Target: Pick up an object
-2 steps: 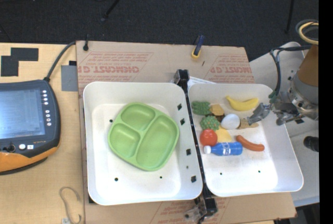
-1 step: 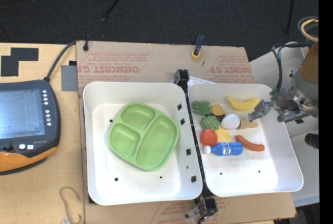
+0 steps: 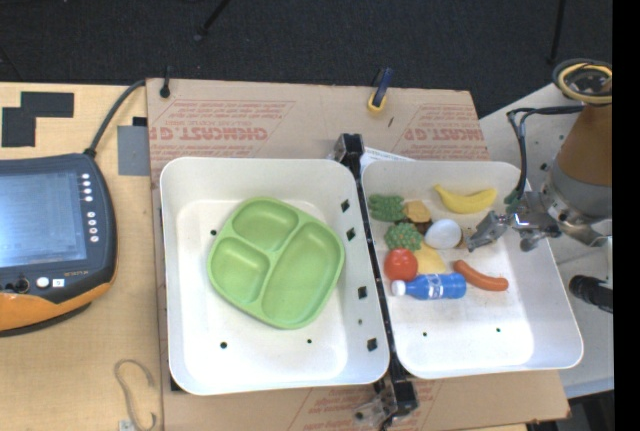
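The right bin (image 3: 520, 344) holds several toy foods: a yellow banana (image 3: 466, 198), a red sausage (image 3: 482, 276), a blue and white bottle (image 3: 432, 288), a red tomato (image 3: 401, 264), a white egg (image 3: 443, 234) and green vegetable pieces (image 3: 388, 208). My gripper (image 3: 490, 231) hangs over the right part of this bin, just right of the egg and above the sausage. Its dark fingers point left and appear spread, with nothing between them. The arm's orange band (image 3: 590, 144) shows at the right edge.
The left bin (image 3: 190, 339) carries a green divided plate (image 3: 277, 261). A black clip divider (image 3: 365, 249) joins the two bins. A tablet-like pendant (image 3: 50, 224) lies on the bench at far left. A blue and yellow clamp (image 3: 379, 91) sits at the cardboard's back edge.
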`<control>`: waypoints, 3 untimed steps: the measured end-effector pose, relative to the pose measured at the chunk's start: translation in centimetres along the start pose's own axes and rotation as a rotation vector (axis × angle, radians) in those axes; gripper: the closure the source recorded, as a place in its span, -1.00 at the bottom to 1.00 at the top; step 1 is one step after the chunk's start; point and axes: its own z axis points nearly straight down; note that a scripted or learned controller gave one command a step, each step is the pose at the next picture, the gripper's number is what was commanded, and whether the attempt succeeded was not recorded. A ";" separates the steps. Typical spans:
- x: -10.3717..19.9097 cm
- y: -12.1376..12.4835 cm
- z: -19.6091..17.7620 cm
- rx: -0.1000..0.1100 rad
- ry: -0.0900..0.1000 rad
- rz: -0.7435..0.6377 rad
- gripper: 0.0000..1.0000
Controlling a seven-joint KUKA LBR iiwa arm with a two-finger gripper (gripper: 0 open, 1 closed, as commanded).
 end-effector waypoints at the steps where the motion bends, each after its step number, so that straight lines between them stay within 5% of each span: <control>1: 0.5 0.7 6.1 0.001 0.001 -0.004 -1.00; 2: 0.6 0.7 7.1 -0.003 0.000 -0.002 -1.00; 3: 0.5 0.7 6.0 -0.002 0.000 0.000 1.00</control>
